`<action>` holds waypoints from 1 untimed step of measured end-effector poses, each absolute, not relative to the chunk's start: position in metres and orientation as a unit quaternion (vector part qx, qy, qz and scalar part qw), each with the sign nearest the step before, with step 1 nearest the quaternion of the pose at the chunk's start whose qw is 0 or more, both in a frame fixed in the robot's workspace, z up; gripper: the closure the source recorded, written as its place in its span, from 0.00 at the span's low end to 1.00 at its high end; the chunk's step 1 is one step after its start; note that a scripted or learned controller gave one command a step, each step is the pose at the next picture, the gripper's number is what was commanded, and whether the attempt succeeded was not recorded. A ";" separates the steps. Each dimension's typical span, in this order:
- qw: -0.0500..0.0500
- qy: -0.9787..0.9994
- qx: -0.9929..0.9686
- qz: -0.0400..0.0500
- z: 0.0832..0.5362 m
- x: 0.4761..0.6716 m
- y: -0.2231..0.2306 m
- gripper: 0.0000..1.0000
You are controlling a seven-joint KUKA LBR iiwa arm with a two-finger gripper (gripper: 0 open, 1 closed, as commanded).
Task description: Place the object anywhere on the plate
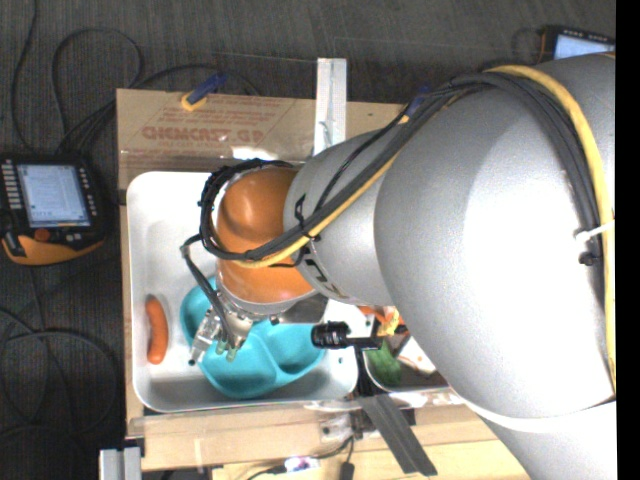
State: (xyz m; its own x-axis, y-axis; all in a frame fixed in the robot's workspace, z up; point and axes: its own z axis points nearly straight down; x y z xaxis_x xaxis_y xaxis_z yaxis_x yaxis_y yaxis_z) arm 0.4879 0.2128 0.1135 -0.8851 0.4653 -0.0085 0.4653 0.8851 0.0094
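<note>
One carrot (156,329) lies left of the plate (262,366); my gripper (216,343) hovers over it, grip unclear, so next I reach left.

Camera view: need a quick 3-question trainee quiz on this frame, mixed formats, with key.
1. True or false: the orange sausage-shaped object lies on the teal plate.
2. Multiple choice: where does the gripper hang? A) over the plate's left part B) over the cardboard C) over the handheld screen
3. Fill in: the plate sits in the ____ white bin as this view shows it.

Key:
1. False; it lies on the bin floor, left of the plate.
2. A
3. left
</note>
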 end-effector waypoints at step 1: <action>-0.001 0.906 0.422 -0.002 0.154 0.482 0.233 1.00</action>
